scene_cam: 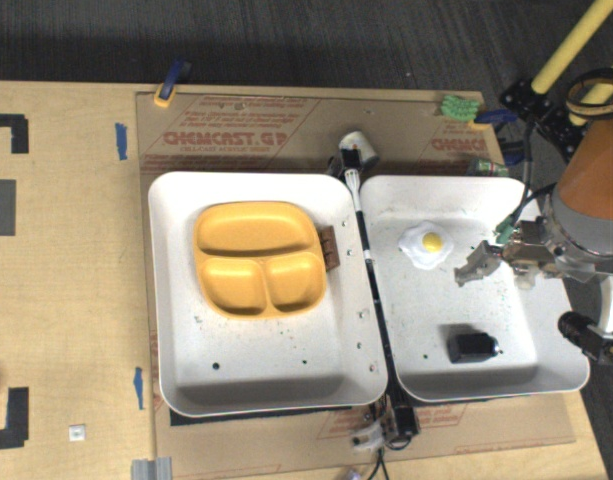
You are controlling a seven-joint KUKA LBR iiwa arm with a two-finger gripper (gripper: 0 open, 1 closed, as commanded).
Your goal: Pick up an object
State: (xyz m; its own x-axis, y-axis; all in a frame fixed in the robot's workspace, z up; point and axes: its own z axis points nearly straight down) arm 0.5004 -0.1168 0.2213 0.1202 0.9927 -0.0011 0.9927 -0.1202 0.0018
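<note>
In the right bin (546,363) lie a fried-egg toy (426,245) near the back left and a small black block (472,346) near the front. My gripper (473,265) hangs over this bin, just right of the egg and behind the black block. It is open and holds nothing. The grey arm with its orange band (594,183) comes in from the right edge.
The left bin (176,368) holds a yellow divided plate (258,258) with a small brown piece (327,247) against its right side. A black ridge (371,298) separates the two bins. Cables and a yellow pole (576,38) stand at the back right.
</note>
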